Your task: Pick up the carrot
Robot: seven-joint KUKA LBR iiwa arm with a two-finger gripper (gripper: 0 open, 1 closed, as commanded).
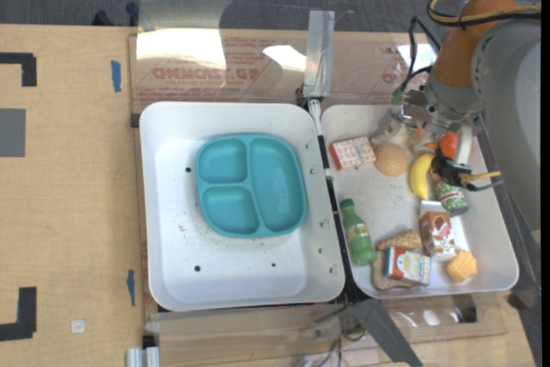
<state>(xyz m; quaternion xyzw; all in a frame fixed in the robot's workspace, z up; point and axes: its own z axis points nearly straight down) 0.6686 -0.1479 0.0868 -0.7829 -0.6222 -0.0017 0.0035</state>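
A single fixed camera looks down from above at a slant, far enough back to take in both white bins. The left bin (163,211) lies near the middle of the frame, the right bin (494,258) toward the right edge. The wooden surface (64,185) spreads out to the left, grey floor runs along the top, and the arm (468,39) enters from the upper right.

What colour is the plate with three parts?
The plate is turquoise blue, seen best in the camera view.
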